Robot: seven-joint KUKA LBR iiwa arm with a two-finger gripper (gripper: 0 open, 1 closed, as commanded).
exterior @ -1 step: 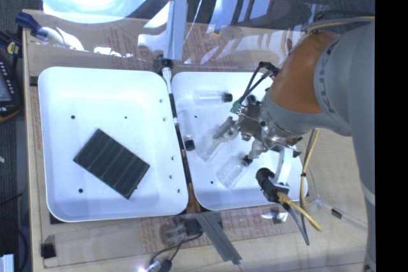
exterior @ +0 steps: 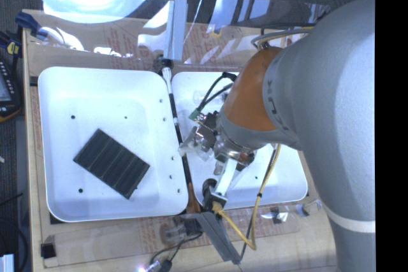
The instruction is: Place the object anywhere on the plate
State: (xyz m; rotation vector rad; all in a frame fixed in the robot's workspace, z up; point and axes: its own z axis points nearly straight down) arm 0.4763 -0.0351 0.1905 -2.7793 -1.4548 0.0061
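Note:
A dark ribbed rectangular plate [exterior: 111, 163] lies flat in the left bin [exterior: 76, 89], toward its front left. The arm's orange band and grey wrist hang over the right bin [exterior: 290, 185], hiding most of its floor. My gripper [exterior: 199, 142] is low at the right bin's left side, close to the divider between the bins. Something pale and glossy shows at its tip, too blurred to name. No separate object is plainly visible in either bin.
A black-and-white rod [exterior: 177, 137] runs along the divider between the bins. Yellow and black cables [exterior: 258, 200] trail from the wrist over the right bin's front rim. A metal bracket [exterior: 213, 232] sits on the bench in front.

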